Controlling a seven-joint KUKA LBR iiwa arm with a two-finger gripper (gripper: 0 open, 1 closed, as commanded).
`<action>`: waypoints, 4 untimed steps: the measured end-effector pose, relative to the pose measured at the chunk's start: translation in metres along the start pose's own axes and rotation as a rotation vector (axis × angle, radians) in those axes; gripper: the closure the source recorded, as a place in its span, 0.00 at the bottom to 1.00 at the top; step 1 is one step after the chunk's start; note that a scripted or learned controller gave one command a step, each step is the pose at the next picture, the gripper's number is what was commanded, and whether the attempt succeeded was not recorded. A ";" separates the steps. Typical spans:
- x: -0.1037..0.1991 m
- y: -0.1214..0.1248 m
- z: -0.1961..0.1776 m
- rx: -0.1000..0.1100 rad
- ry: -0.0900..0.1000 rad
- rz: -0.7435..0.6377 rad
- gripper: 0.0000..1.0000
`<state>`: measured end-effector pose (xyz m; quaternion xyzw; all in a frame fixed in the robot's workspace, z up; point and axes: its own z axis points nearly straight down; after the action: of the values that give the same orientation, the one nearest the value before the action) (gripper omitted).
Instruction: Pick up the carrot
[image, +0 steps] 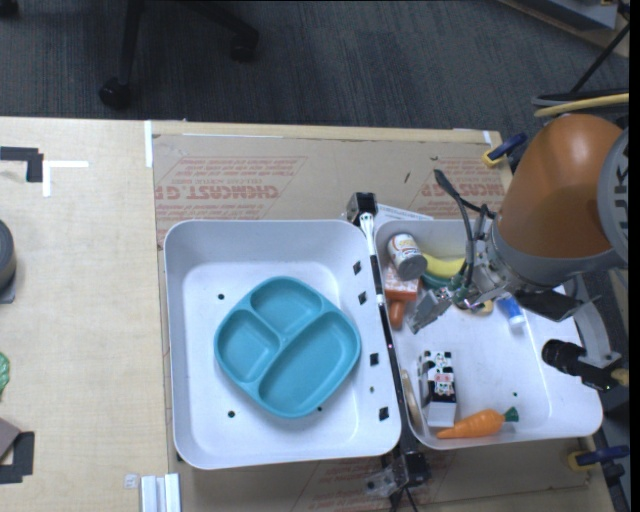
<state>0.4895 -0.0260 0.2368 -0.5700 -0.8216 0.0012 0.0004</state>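
The carrot (472, 424) is orange with a small green tip and lies flat along the near wall of the right bin (560, 405). My gripper (432, 306) hangs over the upper left part of that bin, well behind the carrot and apart from it. It sits close to a red-orange carton (400, 292) by the bin's left wall. The grey arm with its orange band (560, 190) covers the bin's far right corner.
In the right bin are a tin can (406, 254), a banana (446, 266), a black-and-white box (438, 379) just behind the carrot, and a small blue item (515, 319). The left bin (195, 400) holds a blue divided plate (287, 345).
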 end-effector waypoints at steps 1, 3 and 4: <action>0.055 0.009 0.046 0.001 0.001 0.288 0.00; 0.042 0.005 -0.086 -0.004 -0.003 0.305 1.00; 0.042 0.005 -0.086 -0.003 -0.003 0.304 0.00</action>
<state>0.4798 0.0154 0.3229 -0.6880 -0.7257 0.0008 -0.0018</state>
